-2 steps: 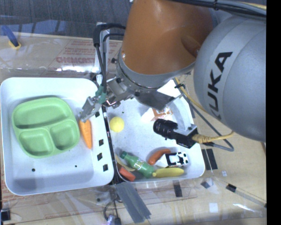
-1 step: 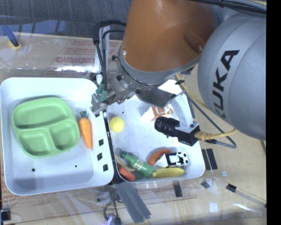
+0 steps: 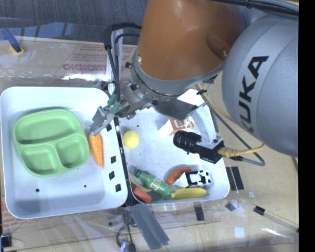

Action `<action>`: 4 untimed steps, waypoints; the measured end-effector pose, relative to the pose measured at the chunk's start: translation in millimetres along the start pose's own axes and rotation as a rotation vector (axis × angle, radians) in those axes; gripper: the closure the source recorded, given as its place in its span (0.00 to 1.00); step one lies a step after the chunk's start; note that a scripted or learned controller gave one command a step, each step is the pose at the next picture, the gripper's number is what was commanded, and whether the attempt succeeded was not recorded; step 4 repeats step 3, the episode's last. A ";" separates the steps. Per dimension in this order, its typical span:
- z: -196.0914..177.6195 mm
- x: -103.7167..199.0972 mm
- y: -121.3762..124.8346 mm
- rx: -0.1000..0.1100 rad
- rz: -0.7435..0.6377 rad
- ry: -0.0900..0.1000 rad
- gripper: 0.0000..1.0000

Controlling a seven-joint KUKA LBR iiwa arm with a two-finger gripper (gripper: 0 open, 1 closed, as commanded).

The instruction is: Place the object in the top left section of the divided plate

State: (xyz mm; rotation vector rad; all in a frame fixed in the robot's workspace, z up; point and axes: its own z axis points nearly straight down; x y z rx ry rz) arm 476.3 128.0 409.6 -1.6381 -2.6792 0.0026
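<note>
A green divided plate (image 3: 26,133) lies in the left bin, with one wide section at the back and two smaller ones in front. An orange carrot (image 3: 96,149) hangs point-down just past the plate's right rim, over the bin floor. My gripper (image 3: 98,125) comes down from the large orange and grey arm and is shut on the carrot's upper end. The carrot is outside all plate sections.
The left bin (image 3: 52,198) and right bin (image 3: 163,140) meet at a wall beside the carrot. The right bin holds a yellow ball (image 3: 130,138), a green bottle (image 3: 155,184), a banana (image 3: 189,192), a sausage (image 3: 177,173) and a black-and-white toy (image 3: 198,178). The arm's bulk covers the right bin's back.
</note>
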 end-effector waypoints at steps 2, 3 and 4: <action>-9.9 1.7 1.1 0.001 -0.011 0.000 0.00; -19.9 3.4 2.3 0.001 -0.022 -0.001 1.00; -19.9 3.4 2.3 0.001 -0.022 -0.001 1.00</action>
